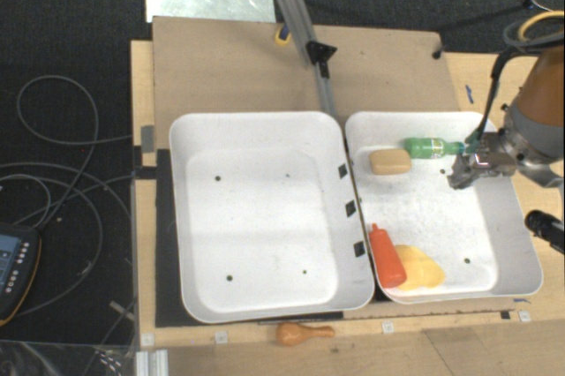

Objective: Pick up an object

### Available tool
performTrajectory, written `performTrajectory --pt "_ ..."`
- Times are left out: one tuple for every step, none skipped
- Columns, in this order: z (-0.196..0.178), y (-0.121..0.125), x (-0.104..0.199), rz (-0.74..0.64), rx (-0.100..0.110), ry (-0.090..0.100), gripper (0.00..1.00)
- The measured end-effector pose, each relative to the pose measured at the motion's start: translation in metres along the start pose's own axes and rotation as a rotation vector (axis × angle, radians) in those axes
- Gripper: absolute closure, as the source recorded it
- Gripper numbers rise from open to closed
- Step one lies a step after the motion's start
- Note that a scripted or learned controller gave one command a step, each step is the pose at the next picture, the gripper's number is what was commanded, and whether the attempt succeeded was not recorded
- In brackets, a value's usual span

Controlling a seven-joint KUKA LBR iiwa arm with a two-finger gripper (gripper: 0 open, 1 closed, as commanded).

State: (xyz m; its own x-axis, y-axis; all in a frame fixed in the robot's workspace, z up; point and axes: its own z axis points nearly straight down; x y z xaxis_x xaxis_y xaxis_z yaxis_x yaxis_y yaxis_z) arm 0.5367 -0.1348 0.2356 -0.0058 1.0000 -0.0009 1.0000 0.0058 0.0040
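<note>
Going from the left of the frame, the left bin [256, 215] sits beside the right bin [508, 264] on the surface [380, 65]. Low in the right bin, against its left wall, lies a red bottle [386, 257], its long axis running up and down the frame, narrow tip up, touching a yellow object [420, 267] on its right. Higher up lies a tan block [389, 161], and just right of it a green bottle [433, 148] lies on its side, long axis left to right. My fingers [463, 178] hang at that bottle's right end, just below it; I cannot tell how far they are spread, and nothing shows between them.
</note>
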Motion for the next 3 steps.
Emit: performTrajectory --pt "-0.005 0.023 0.044 -0.004 -0.001 0.002 1.00" --pt "0.006 0.039 0.097 -0.004 0.001 0.002 1.00" --pt "0.001 0.061 0.142 -0.004 0.000 0.003 1.00"
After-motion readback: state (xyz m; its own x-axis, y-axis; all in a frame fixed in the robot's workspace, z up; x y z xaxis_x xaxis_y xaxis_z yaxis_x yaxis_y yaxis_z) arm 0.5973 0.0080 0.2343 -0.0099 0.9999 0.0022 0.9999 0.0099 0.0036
